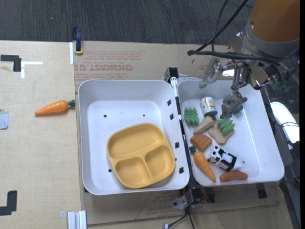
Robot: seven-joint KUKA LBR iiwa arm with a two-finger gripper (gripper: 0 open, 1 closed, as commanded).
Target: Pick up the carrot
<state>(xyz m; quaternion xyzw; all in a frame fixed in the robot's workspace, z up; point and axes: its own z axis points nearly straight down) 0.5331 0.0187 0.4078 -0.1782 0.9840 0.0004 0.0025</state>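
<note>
Tabletop [38, 147]: pale wood-grain board with black markers; dark carpet beyond.
Bins: left bin [90, 128] holds a yellow tray [140, 154].
Carrot [204, 165]: orange, tapered, green-capped; lying diagonally in right bin [267, 142].
Gripper [224, 87]: fingers spread, holding nothing, above right bin.

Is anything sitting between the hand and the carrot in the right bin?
Yes. The hand hangs over the back of the right bin; the carrot lies near the front. Between them are a bread slice, green toys and a brown piece.
</note>
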